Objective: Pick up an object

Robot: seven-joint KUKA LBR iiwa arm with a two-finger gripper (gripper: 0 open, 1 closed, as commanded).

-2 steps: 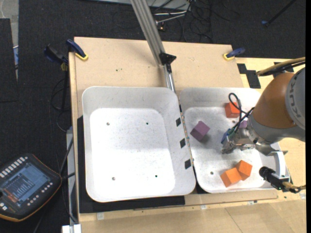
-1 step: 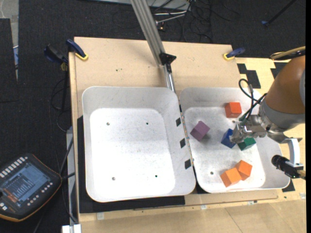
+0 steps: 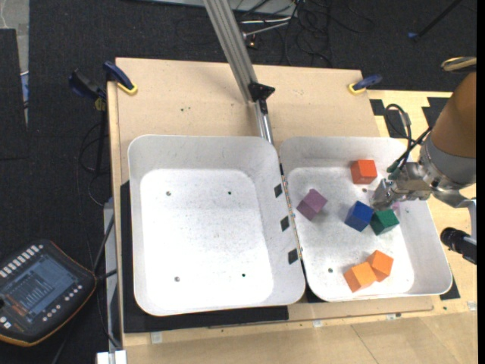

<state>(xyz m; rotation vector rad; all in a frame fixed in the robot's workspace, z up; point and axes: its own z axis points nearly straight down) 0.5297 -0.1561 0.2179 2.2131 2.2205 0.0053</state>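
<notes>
A pale wooden table [image 3: 197, 89] stands on a dark floor strewn with cables, and it carries two shallow white plastic bins side by side. A slanted grey metal pole [image 3: 231, 32] reaches down from the top of the view to the seam between the bins. Blue clamps with yellow tips [image 3: 117, 76] grip the table's far corners. A black handheld control pendant with a screen [image 3: 38, 287] lies on the floor off the table's near left corner.

Taking the right bin [image 3: 432, 275] as the landmark, the left bin [image 3: 140, 203] touches its left wall. All the small blocks lie inside the right bin. A purple cube [image 3: 311, 203] sits near its left wall, tilted. An orange cube [image 3: 364, 171] lies toward its far side. A blue cube [image 3: 359, 215] and a dark green cube [image 3: 386, 221] sit just beside each other at its middle. Two more orange cubes [image 3: 369, 270] lie touching near its front wall.

The grey arm with its orange band [image 3: 458, 127] reaches in over the bin's right wall. The tool [image 3: 384, 197] hangs low just above and beside the blue and green cubes, between them and the far orange cube. Whether it is spread or pressed together cannot be told, and no cube is seen caught in it.
</notes>
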